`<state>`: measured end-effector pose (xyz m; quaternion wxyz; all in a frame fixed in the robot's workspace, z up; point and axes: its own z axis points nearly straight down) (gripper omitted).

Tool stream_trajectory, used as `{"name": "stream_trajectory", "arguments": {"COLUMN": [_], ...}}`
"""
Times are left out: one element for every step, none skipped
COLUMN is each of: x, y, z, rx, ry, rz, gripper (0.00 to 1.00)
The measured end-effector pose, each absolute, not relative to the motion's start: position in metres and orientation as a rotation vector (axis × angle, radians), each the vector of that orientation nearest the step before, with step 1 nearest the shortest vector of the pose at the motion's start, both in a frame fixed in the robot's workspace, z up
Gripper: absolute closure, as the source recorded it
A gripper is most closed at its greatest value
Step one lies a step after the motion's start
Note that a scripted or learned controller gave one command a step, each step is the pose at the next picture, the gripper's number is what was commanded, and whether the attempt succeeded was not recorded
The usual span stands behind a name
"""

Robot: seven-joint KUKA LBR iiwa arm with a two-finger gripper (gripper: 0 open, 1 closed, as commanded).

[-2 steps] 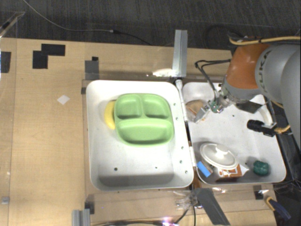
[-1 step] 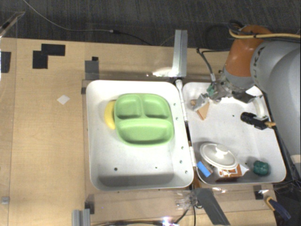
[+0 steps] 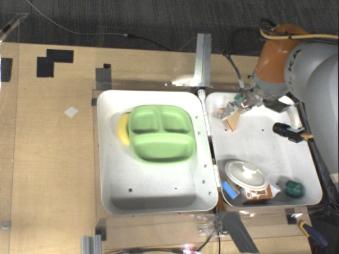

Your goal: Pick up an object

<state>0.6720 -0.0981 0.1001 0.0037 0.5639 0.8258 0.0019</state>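
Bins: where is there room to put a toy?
Left bin: bare floor in front of the green tray. Right bin: bare middle between the gripper and the white lid. Its near edge is crowded.

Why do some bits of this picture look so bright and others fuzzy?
In the camera view, glare whitens the metal post between the bins and the left bin rim; the green tray casts a soft shadow below it; the hand and the small things around it look blurred; the grey arm is washed out.
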Motion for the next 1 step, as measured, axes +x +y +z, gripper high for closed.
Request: {"name": "stream_trajectory", "arguments": {"x": [0.6703], "y": [-0.0077], "z": [0.2151], "rx": [1.945], "ry": [2.459], "rz": [0.009], "gripper": [1.00]}}
